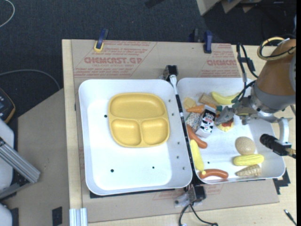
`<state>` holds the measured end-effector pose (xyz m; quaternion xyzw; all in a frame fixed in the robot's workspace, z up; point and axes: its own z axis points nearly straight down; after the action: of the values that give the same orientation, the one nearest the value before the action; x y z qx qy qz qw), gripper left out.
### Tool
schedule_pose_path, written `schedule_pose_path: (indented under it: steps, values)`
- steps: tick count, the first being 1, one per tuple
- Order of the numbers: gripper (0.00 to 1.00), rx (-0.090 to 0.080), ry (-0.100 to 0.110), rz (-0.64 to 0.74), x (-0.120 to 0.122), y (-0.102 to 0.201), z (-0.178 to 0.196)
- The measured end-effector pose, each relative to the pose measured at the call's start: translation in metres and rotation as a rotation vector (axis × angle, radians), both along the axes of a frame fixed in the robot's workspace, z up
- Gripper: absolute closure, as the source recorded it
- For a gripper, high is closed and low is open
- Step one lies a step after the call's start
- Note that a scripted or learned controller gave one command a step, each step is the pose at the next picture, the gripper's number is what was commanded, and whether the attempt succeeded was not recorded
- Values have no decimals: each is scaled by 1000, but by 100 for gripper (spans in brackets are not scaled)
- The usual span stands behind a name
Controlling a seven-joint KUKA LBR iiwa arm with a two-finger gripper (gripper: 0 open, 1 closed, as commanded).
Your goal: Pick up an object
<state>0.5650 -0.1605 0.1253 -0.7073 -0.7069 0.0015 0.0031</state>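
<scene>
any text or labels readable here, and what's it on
"CHEMCAST GP", red print on the brown sheet behind the left bin.
The same red print on the sheet behind the right bin, partly cut off.
Small carton in the right bin: black-and-white markings, too small to read.

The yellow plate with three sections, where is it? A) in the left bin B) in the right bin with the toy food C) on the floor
A: the yellow plate lies flat in the left bin, while the toy food such as the banana sits in the right bin.
</scene>
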Motion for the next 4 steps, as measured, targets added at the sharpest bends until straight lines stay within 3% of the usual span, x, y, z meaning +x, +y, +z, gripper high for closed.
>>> schedule_pose_path:
  steps: [1,2,4]
  values:
    - [0,1,1,1,-1,1,-44]
    - [100,-2,-7,0,1,0,-30]
    - [100,-5,-16,2,13,4,96]
